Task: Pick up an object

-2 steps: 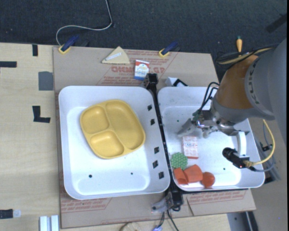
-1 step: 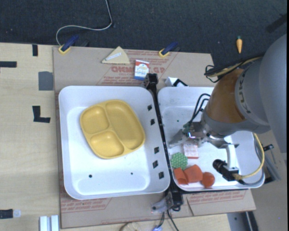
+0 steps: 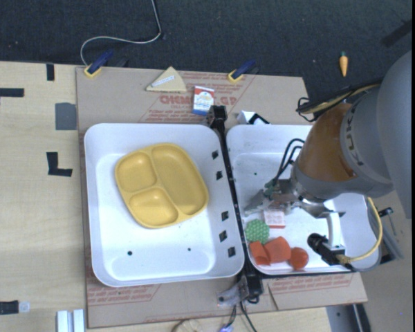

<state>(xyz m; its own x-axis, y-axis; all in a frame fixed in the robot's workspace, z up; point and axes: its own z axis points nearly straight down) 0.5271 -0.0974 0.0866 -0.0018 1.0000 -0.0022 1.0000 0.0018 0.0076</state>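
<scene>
My gripper [image 3: 271,198] hangs low over the middle of the right bin [image 3: 252,151], under the grey arm with its orange band. A small white packet with red print [image 3: 274,218] lies just below the gripper. A green round thing [image 3: 257,231] sits at the packet's lower left. Red and orange pieces [image 3: 280,252] lie along the bin's near wall. Nothing shows between the fingers. The arm hides the bin's right half.
A yellow three-part plate [image 3: 160,184] lies in the left bin [image 3: 100,254]. Behind the bins, on the cardboard, stand a small red and white box [image 3: 203,100] and a tan wedge [image 3: 168,80]. A black clip row runs between the bins.
</scene>
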